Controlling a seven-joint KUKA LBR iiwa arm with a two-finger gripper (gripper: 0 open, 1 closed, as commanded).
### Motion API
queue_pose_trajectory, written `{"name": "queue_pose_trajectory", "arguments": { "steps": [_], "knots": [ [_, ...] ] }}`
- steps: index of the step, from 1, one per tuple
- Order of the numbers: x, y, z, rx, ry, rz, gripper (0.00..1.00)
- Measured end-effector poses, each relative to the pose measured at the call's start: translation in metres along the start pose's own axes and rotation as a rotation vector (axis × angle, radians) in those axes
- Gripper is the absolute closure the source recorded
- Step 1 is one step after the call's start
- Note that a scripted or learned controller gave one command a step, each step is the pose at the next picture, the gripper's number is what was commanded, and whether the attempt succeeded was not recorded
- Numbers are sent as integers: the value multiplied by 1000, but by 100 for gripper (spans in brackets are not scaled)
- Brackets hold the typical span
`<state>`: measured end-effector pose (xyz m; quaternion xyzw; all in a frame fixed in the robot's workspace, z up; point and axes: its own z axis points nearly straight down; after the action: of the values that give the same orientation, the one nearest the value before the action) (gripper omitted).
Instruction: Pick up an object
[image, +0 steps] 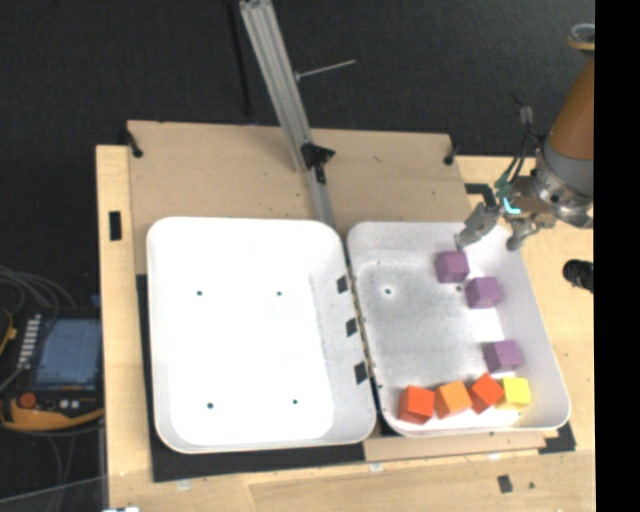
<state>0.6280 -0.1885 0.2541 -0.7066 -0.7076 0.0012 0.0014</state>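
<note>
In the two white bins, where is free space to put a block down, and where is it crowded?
The left white bin has bare floor from wall to wall. In the right white bin, the middle-left floor is free. Crowded: the near wall, with three orange cubes and a yellow cube, and the right side, with three purple cubes.

The arm (572, 130) is extended in from the right; the gripper (495, 232) is held open, pointing down.

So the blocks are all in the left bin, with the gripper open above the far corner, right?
Not quite. The camera view shows the blocks, purple to yellow, in the right bin, not the left bin. The gripper is open above that bin's far corner.
</note>
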Motion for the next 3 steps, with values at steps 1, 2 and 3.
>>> {"name": "queue_pose_trajectory", "arguments": {
  "steps": [1, 2, 3],
  "knots": [
    [0, 1, -3, -4, -3, -3, 0],
    [3, 4, 40, -1, -1, -5, 0],
    [-4, -1, 100, 0, -2, 2, 0]
  ]
}}
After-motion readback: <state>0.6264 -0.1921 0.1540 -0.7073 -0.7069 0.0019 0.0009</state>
